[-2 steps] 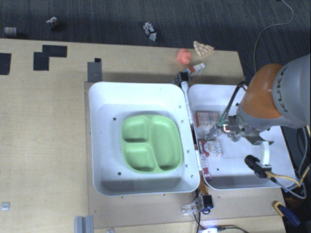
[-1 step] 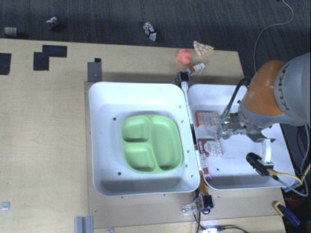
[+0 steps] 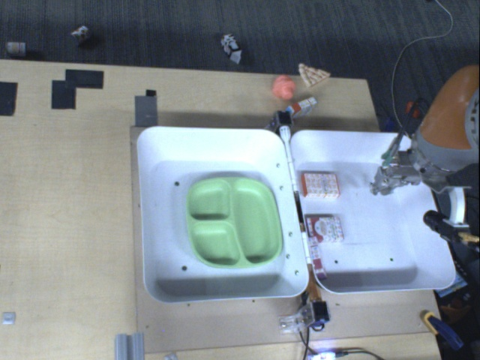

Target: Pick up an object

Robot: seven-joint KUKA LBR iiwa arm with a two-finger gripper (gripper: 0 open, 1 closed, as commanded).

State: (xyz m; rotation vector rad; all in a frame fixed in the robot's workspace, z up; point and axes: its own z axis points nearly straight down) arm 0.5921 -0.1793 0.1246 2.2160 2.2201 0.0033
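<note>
**Tool over right bin, two flat packets lying off toward the divider**

Tool (image 3: 384, 178) sits low over the right bin (image 3: 420, 276), near its upper right part, metal parts dark and tangled against the white floor. Cannot tell whether it is wide or narrow; the slant of the view and the wrist above hide that. Nothing visibly held in it.

Arm (image 3: 454, 122) comes in from the right edge, orange band above the wrist.

Candidates, both in the right bin, both apart from the tool:
- patterned packet (image 3: 320, 185), flat, roughly level with the tool and off toward the divider between the bins. Long axis runs about across the view. The nearer one.
- red-and-white packet (image 3: 325, 229), flat, just below the first in the view and close to the divider.

Judgement: the coming move turns on a sideways shift toward the divider, little fore-aft change for the patterned packet. Both lie flat, so a low edge grip looks awkward, and the bin wall crowds the far side.

Left bin (image 3: 161, 201) holds a green divided tray (image 3: 234, 221), well apart from the tool.

Table (image 3: 67, 223) beyond the bins carries a pink ball (image 3: 283, 87) and small scraps.
</note>
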